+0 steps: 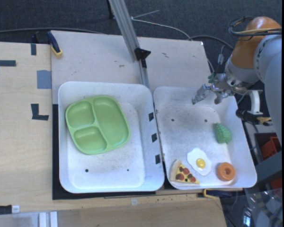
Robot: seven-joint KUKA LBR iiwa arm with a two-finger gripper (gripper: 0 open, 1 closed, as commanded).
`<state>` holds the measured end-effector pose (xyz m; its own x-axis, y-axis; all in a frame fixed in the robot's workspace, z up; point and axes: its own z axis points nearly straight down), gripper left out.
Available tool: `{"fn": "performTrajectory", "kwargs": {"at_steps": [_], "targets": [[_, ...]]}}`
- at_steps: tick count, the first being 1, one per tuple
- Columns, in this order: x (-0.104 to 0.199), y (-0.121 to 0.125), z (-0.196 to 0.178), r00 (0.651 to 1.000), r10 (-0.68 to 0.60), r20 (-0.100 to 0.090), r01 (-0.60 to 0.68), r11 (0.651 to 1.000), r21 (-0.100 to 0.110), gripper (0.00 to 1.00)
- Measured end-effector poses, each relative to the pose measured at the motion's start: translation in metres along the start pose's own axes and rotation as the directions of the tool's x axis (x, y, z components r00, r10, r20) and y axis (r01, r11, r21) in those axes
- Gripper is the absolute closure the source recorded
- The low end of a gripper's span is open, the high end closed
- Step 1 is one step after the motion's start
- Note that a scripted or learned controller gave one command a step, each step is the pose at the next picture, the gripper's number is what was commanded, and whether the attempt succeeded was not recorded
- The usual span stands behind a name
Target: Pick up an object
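Well, the arm reaches in from the right with its gripper (pixel 207 94) hanging over the far end of the right-hand bin (pixel 180 126), fingers spread apart and nothing between them. It sits well apart from anything it might take.

The candidates all lie toward the near end of that bin: a green leafy toy (pixel 223 133) close to the right wall, a fried egg (pixel 199 162) further down, a pizza slice (pixel 184 173) in the near-left corner just beside the egg (they look to touch or nearly so), and an orange doughnut (pixel 226 171) near the right corner. The left bin (pixel 71 174) holds a green divided plate (pixel 97 124), lying flat.

From where I stand, the green leafy piece seems the sensible choice: it is the nearest to the gripper, it stands alone, and it has some bulk for the fingers to close on. The egg and pizza are flat against the floor and would likely slip out from under a pinch. To do it well, I'd say the gripper should travel toward the near side until centred over the piece, turn so the fingers straddle its narrower width, keep clear of the bin's right wall, then drop low enough to close on its body, not skim the top.
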<state>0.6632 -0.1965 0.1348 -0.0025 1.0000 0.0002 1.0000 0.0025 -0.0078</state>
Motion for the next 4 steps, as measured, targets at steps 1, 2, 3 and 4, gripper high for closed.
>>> {"fn": "performTrajectory", "kwargs": {"at_steps": [1, 2, 3, 4], "targets": [[0.001, 0.000, 0.048, 1.000, 0.000, 0.002, 0.000, 1.000, -0.003, 0.00], [0.002, 0.000, 0.036, 1.000, -0.002, 0.003, 0.002, 1.000, -0.005, 1.00], [0.001, 0.002, -0.007, 1.000, 0.001, 0.001, -0.001, 1.000, -0.011, 1.00], [-0.005, 0.002, -0.068, 1.000, 0.001, 0.002, -0.001, 1.000, -0.013, 1.00]]}}
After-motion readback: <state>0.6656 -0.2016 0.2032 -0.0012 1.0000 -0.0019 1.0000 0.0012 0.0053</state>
